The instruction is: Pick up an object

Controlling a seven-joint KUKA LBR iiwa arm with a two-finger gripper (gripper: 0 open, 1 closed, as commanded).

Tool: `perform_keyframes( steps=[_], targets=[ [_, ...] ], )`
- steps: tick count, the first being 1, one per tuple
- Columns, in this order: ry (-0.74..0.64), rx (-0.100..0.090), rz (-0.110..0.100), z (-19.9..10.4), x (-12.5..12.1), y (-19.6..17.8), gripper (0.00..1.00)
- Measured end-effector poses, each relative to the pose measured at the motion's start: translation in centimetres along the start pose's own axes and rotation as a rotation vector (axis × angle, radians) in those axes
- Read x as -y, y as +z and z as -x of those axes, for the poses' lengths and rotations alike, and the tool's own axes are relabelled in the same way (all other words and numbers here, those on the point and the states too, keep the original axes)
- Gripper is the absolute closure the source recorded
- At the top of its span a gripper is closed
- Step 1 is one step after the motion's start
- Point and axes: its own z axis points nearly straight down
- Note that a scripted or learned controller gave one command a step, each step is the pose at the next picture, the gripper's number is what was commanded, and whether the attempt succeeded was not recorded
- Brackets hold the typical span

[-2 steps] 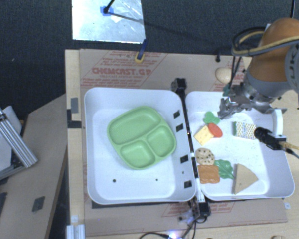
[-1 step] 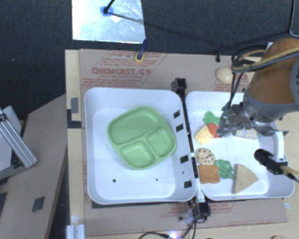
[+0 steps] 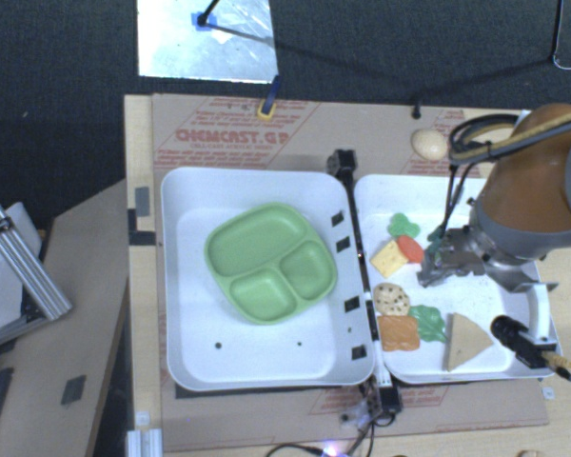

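1. Gripper (image 3: 436,267) hangs low in the right bin (image 3: 428,190), just right of the food pieces. Fingers too dark and small to read; cannot tell whether spread or pressed together, and nothing is seen between them.
2. Candidate objects, all in the right bin: green leafy piece (image 3: 403,225) at top, red piece (image 3: 411,248) touching a yellow cheese wedge (image 3: 387,257), spotted cookie (image 3: 392,299) below those, orange cracker (image 3: 398,332) against a second green piece (image 3: 429,324), tan triangular slice (image 3: 467,341) near the front rim.
3. Risk: crowding. Red piece and cheese wedge overlap, so a closing gripper would likely catch both or push one off the other.
4. Risk: flat items. Cookie, cracker and slice lie low on the bin floor; fingers may skid over them and come up bare.
5. Risk: the divider (image 3: 354,255) between bins is close to the cluster. A nudge leftward could pin pieces against it.
6. Left bin holds a green divided plate (image 3: 270,263), well apart from the gripper; no hazard there.
7. An egg-like object (image 3: 428,144) sits on the desk (image 3: 238,131) behind the right bin, outside the working area.
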Motion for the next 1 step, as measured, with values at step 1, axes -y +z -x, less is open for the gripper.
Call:
perform_keyframes(
  steps=[1],
  targets=[
    [-0.005, 0.001, 0.005, -0.9, -0.85, -1.25, 1.0]
  ],
)
